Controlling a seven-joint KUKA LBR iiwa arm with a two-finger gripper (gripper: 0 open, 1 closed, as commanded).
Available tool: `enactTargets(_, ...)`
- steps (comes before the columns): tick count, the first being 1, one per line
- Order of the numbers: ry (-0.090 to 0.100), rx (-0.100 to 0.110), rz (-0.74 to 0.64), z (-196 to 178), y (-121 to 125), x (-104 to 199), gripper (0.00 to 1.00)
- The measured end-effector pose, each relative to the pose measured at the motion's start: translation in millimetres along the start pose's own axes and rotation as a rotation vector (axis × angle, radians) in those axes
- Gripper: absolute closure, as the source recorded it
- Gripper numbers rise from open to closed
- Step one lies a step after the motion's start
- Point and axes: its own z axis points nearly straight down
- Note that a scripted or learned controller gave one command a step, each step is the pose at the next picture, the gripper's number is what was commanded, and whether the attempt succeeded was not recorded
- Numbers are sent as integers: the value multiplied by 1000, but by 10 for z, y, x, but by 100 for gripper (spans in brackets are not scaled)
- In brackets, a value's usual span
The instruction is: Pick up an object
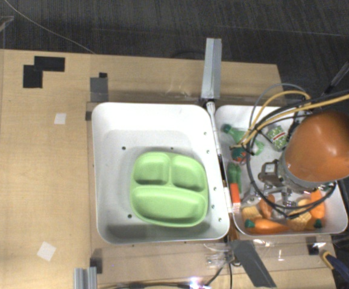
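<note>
Camera view from above puts the likely target, an orange carrot-shaped toy [269,225], low in the right bin [343,218], lying near the bin's front wall with its long axis running roughly left to right across the picture. It looks smooth and tapered, with a rounded thicker end, and I judge it light plastic that would slip if caught near the tip. It is bedded among other small pieces: a pale tan lump [251,211] just beside it, more orange and tan bits toward the right, a thin red stick [235,192] standing along the bin's left wall, and some green items [233,134] further back. From where I sit, the gripper [281,192] hangs over this heap, below the big orange band [322,146] of the arm, and the carrot lies just forward and slightly left of it, toward the picture's bottom edge. Black cables loop around the wrist and hide the tips, so I cannot tell whether it is spread or closed, nor whether anything is caught in it. My judgement is that the coming move turns on lining up across the carrot's short width instead of along its length. Outward from there, the left bin [111,161] holds a green divided tray [169,188], well apart from the arm, and both bins rest on the wooden bench [35,179].
</note>
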Motion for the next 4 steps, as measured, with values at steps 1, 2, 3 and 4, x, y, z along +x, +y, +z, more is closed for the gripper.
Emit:
enactTargets(1, -2, 2, -26, 1, -4, 0, 0)
enactTargets(2, 4, -6, 102, 2, 16, 11, 0)
enactTargets(3, -8, 4, -239, 2, -18, 20, 0)
enactTargets(4, -12, 14, -239, -129, -53, -17, 100)
